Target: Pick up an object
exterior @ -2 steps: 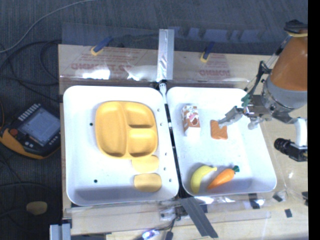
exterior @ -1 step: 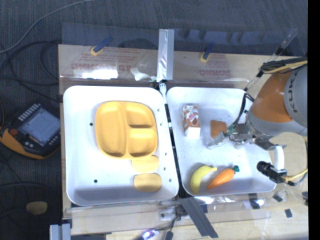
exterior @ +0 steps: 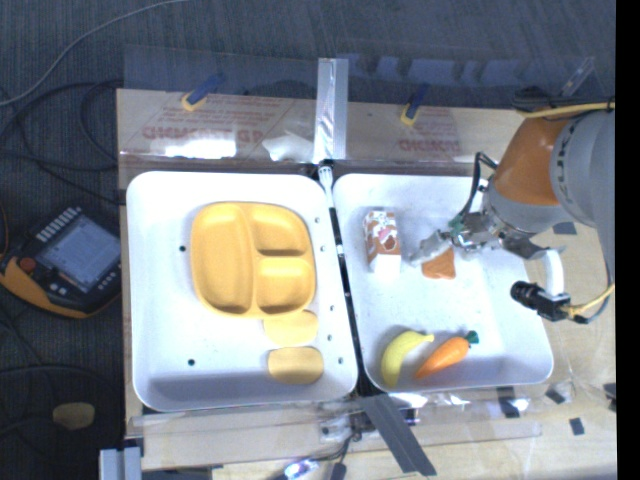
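My gripper (exterior: 437, 247) is low in the right bin (exterior: 520, 353), reaching in from the right. A small orange wedge (exterior: 439, 266) lies right under its tip; I cannot see whether it is gripped. To the left of it stands a small white and red carton (exterior: 381, 236). A yellow banana (exterior: 403, 353) and an orange carrot (exterior: 443, 355) lie side by side near the bin's front edge.
The left bin (exterior: 160, 298) bears a yellow divided plate (exterior: 250, 258), with two flat yellow pieces (exterior: 295, 364) in front of it. A raised rim (exterior: 340, 288) divides the two bins. A handheld control unit (exterior: 60, 260) lies on the floor at the left.
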Motion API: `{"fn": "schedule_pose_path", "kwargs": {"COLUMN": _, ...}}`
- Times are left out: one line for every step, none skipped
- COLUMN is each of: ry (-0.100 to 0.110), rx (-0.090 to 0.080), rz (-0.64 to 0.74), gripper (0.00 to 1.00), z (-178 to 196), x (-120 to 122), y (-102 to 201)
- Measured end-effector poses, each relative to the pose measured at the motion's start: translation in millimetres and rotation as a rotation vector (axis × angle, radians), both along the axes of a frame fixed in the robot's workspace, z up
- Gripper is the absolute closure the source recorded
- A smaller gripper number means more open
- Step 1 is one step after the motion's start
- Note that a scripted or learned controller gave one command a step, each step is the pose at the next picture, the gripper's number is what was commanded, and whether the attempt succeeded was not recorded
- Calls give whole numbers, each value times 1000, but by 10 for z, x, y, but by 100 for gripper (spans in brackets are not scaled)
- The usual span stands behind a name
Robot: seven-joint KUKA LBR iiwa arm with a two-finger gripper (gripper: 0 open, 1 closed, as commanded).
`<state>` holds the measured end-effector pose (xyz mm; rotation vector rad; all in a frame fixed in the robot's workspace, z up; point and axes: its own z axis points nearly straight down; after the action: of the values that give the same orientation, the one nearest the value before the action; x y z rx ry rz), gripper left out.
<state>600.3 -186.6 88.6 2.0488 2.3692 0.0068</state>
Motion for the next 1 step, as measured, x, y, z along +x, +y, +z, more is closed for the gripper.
{"fn": "schedule_pose_path", "kwargs": {"ry": 11, "rx": -1, "rz": 195, "gripper": 0, "z": 401, "x": -51, "y": -245}}
